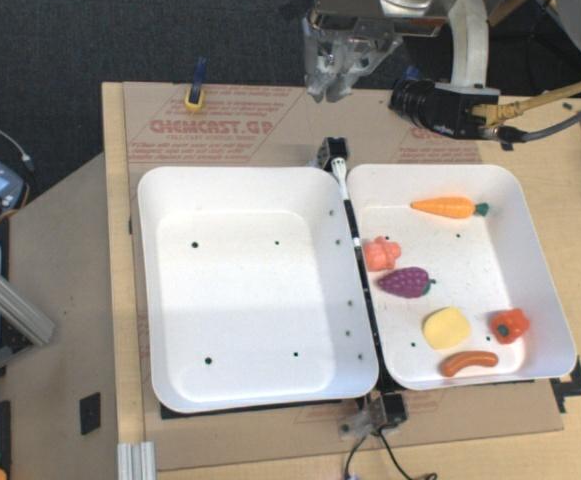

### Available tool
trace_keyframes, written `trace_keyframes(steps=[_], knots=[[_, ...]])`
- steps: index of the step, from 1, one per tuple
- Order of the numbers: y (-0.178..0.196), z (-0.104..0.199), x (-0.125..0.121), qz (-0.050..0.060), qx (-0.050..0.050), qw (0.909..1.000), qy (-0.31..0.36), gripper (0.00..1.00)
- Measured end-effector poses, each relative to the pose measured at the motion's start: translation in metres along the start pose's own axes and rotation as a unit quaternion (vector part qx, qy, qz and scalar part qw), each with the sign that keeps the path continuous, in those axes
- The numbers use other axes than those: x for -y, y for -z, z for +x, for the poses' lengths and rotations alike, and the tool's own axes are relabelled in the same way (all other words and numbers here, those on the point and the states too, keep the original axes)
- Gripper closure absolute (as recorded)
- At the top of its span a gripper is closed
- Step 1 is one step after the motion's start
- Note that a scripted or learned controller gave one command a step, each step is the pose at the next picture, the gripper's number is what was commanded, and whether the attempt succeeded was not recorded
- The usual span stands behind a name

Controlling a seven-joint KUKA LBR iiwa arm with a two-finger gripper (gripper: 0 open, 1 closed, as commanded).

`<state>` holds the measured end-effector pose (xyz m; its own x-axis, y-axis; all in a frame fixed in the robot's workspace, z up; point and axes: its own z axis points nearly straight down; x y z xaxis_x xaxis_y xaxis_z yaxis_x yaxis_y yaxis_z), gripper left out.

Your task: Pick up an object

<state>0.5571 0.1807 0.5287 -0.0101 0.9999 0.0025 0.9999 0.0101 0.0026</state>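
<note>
Looking down on two white bins, we find every toy food piece lying in the right one.

From the left, we see the left bin [240, 288] with bare white floor, then the black hinge strip between the bins. Just right of that strip in the right bin [530, 258] lie a pink piece [381, 253] and below it a purple grape bunch [405, 282], close together. Further right sit an orange carrot [444, 207] near the far wall, a yellow piece [447, 328], a brown sausage [468, 363] at the near wall and a red piece [509, 325] toward the right rim. Our gripper [332, 80] hangs beyond the bins' far edge over the cardboard, well apart from all of them; its fingers seem close together with nothing between them, though the view there is murky.
</note>
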Motion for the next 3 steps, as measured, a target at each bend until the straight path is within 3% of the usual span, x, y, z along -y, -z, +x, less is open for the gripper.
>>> trace_keyframes(steps=[1, 3], knots=[[0.006, 0.046, -0.054, -0.002, 0.0, 1.0, -0.003, 1.0], [0.008, -0.097, 0.067, 0.002, 0.001, 1.0, -0.009, 1.0]])
